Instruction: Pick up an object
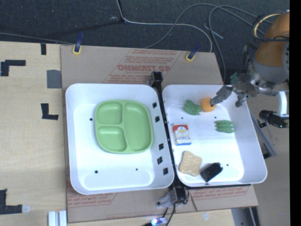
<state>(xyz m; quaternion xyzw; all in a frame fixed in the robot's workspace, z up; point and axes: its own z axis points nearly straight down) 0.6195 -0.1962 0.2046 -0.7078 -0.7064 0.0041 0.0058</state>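
The right bin (244,149) holds several small objects. At its back lie an orange ball (207,105) and, touching it on the left, a green leafy piece (191,108). A green pea pod (224,126) sits mid-right and a small red and white box (181,133) mid-left. A tan slice of toast (190,164) and a black object (211,172) rest at the front. My gripper (230,98) hangs over the bin's back right corner, open, with nothing between its fingers. Its left finger (219,97) reaches down just right of the orange ball.
The left bin (80,140) carries a green divided plate (124,126). A black clip strip (160,121) runs along the seam between the bins. Cables (197,18) trail across the dark surface behind the bench.
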